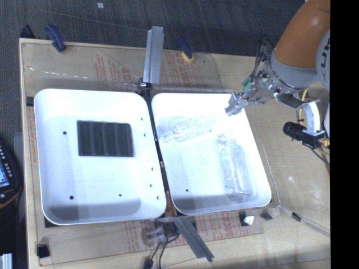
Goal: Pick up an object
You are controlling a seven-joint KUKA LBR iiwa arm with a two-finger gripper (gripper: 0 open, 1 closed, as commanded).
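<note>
Camera view: gripper (235, 106), jaws' state unclear, hovers at upper right above clear bottles (234, 170); light, slippery, best gripped mid-body.

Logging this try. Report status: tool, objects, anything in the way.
Tool over right bin's far right corner, nothing seen in it. Two clear bottles lying in that bin. Dark pad in left bin. No obstruction seen.

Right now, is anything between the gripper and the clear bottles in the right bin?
Nothing visible. The gripper sits over the right bin's far right corner; one clear bottle lies to its left, the other along the right wall.
</note>
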